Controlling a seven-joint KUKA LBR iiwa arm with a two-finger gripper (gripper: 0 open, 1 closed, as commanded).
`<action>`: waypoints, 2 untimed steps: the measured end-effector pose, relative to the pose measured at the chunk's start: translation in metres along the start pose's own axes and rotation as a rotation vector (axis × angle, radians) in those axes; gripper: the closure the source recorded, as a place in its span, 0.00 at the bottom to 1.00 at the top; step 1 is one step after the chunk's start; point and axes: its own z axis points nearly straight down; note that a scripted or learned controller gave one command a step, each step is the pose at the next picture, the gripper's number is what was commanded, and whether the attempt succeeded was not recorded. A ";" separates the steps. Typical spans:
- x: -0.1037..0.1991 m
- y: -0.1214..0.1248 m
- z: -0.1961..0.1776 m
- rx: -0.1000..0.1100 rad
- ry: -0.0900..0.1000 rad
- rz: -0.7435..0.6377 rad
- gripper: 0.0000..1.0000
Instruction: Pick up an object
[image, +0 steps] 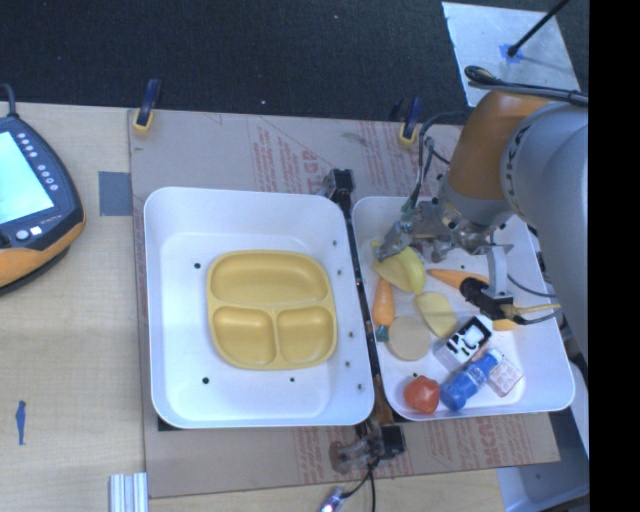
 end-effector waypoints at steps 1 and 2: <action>0.001 0.011 -0.005 -0.003 0.001 0.000 0.00; 0.005 0.005 0.000 0.000 0.000 0.000 0.00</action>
